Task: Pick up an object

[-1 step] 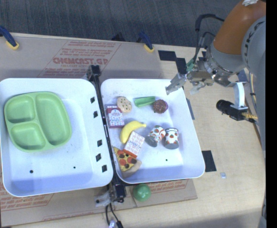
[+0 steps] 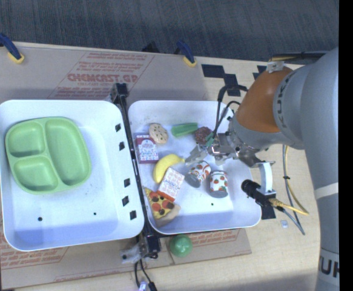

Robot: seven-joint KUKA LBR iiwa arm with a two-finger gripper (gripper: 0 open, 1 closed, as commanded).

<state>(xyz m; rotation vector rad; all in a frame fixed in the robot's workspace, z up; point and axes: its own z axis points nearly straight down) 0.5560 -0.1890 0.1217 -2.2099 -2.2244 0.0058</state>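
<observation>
The right bin (image 2: pixel 182 111) carries a scatter of small toy foods, any of which could be the thing to pick up. Taking the yellow banana (image 2: pixel 166 165) near the bin's middle as the landmark: a small red and white card (image 2: pixel 146 148) lies just up and left of it, a round cookie (image 2: pixel 158 133) sits above it, and a green bar-shaped piece (image 2: pixel 184 128) lies above and to its right, with a dark brownish lump (image 2: pixel 203 134) just beyond that. A white packet with red print (image 2: pixel 171 182) touches the banana's lower side, and a pizza slice (image 2: pixel 161 205) lies below that, near the bin's lower left corner. To the banana's right stand two small red and white cups (image 2: pixel 208 179), side by side. The hand (image 2: pixel 203 152) hovers just right of the banana, above those cups; whether its fingers are spread or closed cannot be told, and nothing is seen held between them. The grey arm (image 2: pixel 309 111) with its orange band (image 2: pixel 258 105) slants in from the right. Far left of the banana, the left bin (image 2: pixel 61 229) holds a green divided tray (image 2: pixel 46 154). Both bins rest on printed cardboard (image 2: pixel 103 71) covering the tabletop (image 2: pixel 285 253), and a green ball (image 2: pixel 180 245) lies on the cardboard below the banana, outside the bin.
</observation>
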